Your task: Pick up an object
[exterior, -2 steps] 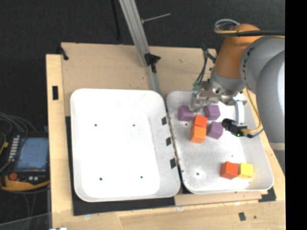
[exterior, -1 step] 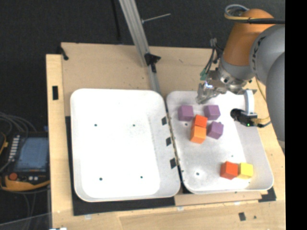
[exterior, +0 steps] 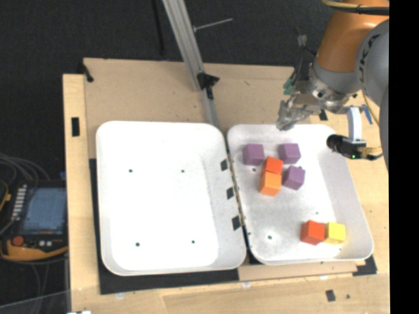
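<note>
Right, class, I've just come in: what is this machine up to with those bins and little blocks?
A grey robot arm with an orange band reaches in from the right, its gripper poised over the far rim of the right white bin. It holds nothing. In that bin lie three purple cubes, two orange blocks, a red-orange cube and a yellow cube. The left white bin sits alongside.

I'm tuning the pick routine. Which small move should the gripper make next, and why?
Probably ease down and forward toward the nearest purple block: the gripper hangs over the right bin's far rim, just behind that block, with nothing seen between its fingers.
</note>
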Motion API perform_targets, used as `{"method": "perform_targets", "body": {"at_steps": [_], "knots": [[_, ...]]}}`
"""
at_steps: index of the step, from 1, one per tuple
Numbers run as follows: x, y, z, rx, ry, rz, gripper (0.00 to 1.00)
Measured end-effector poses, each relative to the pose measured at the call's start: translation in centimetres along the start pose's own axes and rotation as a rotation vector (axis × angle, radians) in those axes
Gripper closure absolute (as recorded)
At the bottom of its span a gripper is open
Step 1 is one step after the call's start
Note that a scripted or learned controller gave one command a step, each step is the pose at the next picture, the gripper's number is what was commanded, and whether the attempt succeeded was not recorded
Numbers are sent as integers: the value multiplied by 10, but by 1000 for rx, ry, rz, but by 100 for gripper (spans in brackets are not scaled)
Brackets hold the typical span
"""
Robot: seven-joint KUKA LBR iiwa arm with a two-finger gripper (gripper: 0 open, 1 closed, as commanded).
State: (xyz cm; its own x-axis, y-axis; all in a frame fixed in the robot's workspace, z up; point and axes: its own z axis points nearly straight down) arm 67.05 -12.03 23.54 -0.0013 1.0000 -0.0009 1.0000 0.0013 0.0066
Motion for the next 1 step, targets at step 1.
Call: {"method": "perform_targets", "body": {"at_steps": [1], "knots": [[50, 3, 8, 7, 1, -4, 100]]}}
